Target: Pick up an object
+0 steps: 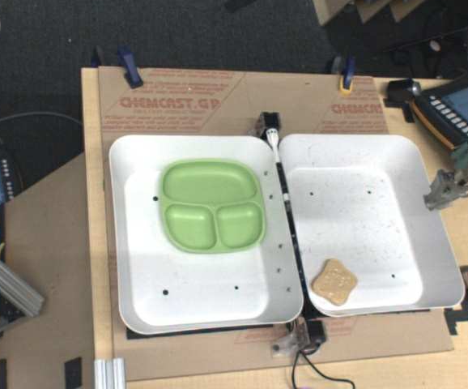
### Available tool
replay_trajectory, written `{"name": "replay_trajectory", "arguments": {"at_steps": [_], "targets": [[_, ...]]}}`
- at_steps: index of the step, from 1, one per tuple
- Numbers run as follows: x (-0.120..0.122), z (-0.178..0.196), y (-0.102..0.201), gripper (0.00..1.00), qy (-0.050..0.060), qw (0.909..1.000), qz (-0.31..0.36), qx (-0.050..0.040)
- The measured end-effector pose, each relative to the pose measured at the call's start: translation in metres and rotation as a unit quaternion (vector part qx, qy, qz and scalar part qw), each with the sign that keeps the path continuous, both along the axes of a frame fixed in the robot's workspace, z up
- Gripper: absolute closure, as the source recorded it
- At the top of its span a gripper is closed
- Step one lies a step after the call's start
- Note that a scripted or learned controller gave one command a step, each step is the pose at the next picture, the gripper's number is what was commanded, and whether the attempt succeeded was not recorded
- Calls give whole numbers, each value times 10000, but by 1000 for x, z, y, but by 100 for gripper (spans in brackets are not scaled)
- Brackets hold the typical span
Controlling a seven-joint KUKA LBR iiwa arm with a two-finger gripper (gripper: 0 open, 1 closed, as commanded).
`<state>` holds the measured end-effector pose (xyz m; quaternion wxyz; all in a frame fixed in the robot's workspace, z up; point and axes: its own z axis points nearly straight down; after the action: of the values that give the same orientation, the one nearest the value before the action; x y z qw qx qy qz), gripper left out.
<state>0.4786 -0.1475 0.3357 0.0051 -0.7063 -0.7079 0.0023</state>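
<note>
- The bench (177, 96) is topped with a flat sheet of brown cardboard printed with faded red lettering, held at its far edge by a blue clamp (129, 67) and a second clamp (346, 79) with a yellow tip.
- Two shallow white bins with rounded corners and smooth, slightly glossy walls sit side by side, touching along their inner edges.
- The left bin (137, 282) holds a pale green plastic plate (212, 205), a matte rounded rectangle divided into one wide compartment at the far side and two smaller ones nearer the camera.
- The right bin (412, 185) has a floor speckled with small dark flecks; in its near left corner lies a flat tan piece (333, 282) with an irregular, lumpy outline and a rough, biscuit-like surface.
- The gripper (447, 189) appears as a grey metal shape at the right bin's right rim, well apart from the tan piece; it cannot be told whether it is open or closed.
</note>
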Motion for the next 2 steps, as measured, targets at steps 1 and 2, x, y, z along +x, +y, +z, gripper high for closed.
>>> {"name": "replay_trajectory", "arguments": {"at_steps": [1,2], "targets": [[0,185,-81,100,-157,9998,-41,-83],[0,67,-49,100,0,10000,-1,3]]}}
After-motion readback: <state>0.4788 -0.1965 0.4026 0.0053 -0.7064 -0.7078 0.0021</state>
